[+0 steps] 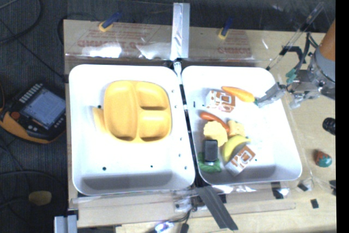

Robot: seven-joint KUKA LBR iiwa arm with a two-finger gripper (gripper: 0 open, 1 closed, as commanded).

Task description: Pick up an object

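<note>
While the gripper (265,97) hangs over the right bin's (283,133) upper right edge, just right of the orange carrot-like piece (238,94), nothing sits btw its fingers; can't tell how wide the jaws stand, view's too blurry there. Toys cluster in the right bin's left half: white-orange box (220,100), yellow banana (233,144), dark block (210,149). Left bin (87,166) holds a yellow divided tray (136,109).

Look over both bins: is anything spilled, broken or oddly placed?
Nothing looks spilled or broken. The yellow divided tray lies flat in the left bin. The toys in the right bin are jumbled, with the banana leaning on a small carton.
</note>
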